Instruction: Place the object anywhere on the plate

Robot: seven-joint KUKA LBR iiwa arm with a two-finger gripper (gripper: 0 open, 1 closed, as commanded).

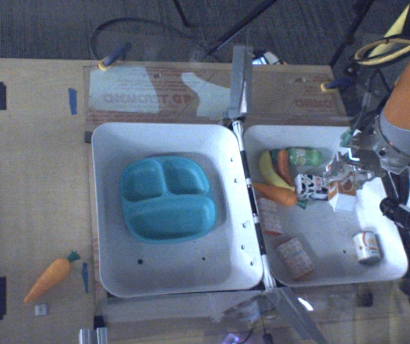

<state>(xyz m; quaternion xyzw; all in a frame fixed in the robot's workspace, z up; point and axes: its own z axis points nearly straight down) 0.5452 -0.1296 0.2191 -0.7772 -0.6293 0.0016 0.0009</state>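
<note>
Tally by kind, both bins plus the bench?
Plates: 1, blue plate
Carrots: 2, bin carrot, bench carrot
Bananas: 1, banana
Cans: 1, can
Cartons: 1, cow-print carton
Packets: 1, packet
Total: 7

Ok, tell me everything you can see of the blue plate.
The blue plate is a rounded, plastic-looking teal tray with three compartments: two smaller ones at the far side, one wide one nearer the camera. It lies flat and upright in the left white bin, roughly centred, with nothing on it and nothing touching it but the bin floor.
</note>
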